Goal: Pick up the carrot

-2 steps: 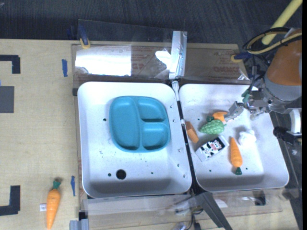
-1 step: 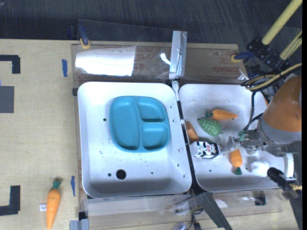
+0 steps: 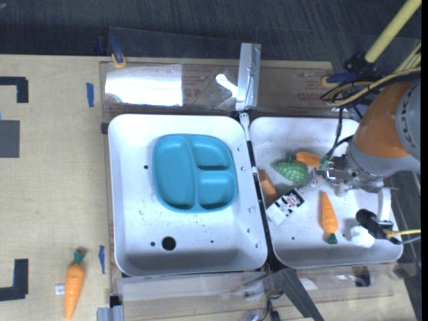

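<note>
The claw (image 3: 332,173), finger state indiscernible, hovers in the right bin (image 3: 374,256) above the carrot (image 3: 328,217). Approach step; next: descend and grasp.

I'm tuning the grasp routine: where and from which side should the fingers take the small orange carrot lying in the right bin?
Grip the small orange carrot across its thicker middle, coming straight down from above. It lies flat and nearly lengthwise top to bottom in the right white bin, green tip nearest the camera, so the fingers should probably close from its left and right sides.

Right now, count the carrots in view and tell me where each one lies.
2: one carrot lies in the right bin, below the tool; one carrot lies outside, on the bench, left of the left bin. Others may be hidden.
</note>
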